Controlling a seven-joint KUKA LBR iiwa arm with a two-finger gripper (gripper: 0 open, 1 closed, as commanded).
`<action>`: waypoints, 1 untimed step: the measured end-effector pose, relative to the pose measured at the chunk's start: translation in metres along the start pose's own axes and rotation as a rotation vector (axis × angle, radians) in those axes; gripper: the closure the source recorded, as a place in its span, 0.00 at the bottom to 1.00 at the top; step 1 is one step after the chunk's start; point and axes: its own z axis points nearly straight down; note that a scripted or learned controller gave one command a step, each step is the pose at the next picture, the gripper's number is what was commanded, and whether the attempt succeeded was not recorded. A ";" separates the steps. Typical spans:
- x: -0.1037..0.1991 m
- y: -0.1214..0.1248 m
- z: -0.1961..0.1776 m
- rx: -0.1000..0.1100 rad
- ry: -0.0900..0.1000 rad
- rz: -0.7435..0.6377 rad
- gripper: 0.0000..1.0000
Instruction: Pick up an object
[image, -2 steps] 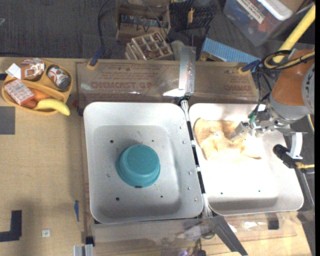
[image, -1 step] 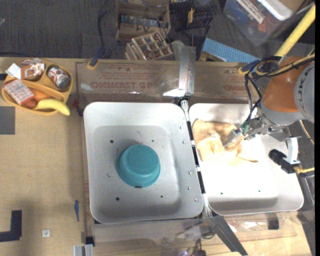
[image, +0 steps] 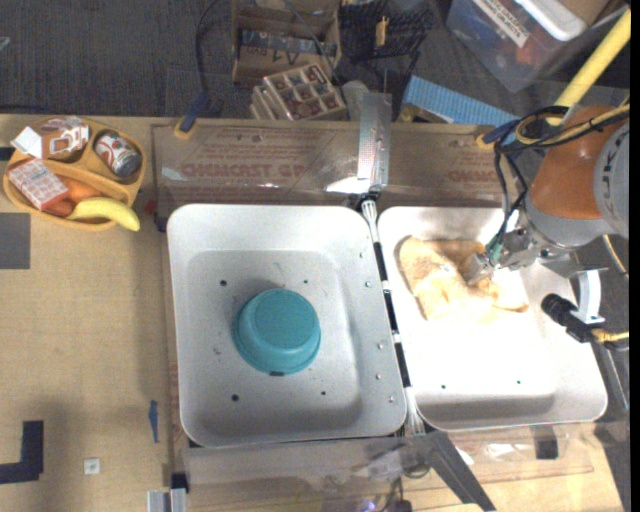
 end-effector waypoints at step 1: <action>0.012 0.030 -0.090 0.006 0.002 -0.232 1.00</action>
